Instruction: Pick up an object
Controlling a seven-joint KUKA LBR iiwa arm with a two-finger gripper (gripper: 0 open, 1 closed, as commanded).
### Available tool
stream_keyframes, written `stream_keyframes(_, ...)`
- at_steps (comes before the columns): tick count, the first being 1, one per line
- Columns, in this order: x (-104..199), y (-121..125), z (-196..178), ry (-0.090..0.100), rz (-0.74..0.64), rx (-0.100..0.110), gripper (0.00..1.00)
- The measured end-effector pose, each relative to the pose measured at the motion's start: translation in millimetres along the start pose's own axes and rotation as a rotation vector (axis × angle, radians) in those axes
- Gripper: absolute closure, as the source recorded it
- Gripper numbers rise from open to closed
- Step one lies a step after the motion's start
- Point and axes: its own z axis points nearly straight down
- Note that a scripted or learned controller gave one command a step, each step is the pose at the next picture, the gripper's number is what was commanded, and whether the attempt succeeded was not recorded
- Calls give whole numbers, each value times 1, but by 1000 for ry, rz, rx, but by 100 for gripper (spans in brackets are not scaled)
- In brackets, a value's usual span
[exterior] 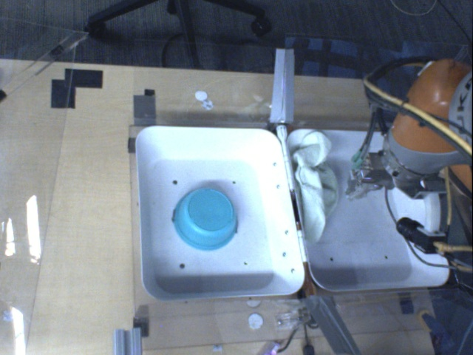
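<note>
- The arm [436, 124] is cut off by the right edge; only its wrist end shows.
- The gripper [360, 183] is small and blurred, its fingers unreadable.
- Beneath the arm, the right bin [369, 268] is partly hidden.

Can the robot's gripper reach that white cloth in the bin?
Probably yes. The gripper hangs over the right bin, just beside the white cloth bunched against that bin's left wall. Nothing lies between them, so a short move sideways and down should get it there.
</note>
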Motion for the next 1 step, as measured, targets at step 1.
stream_keyframes(1,1,2,-8,1,-4,0,100)
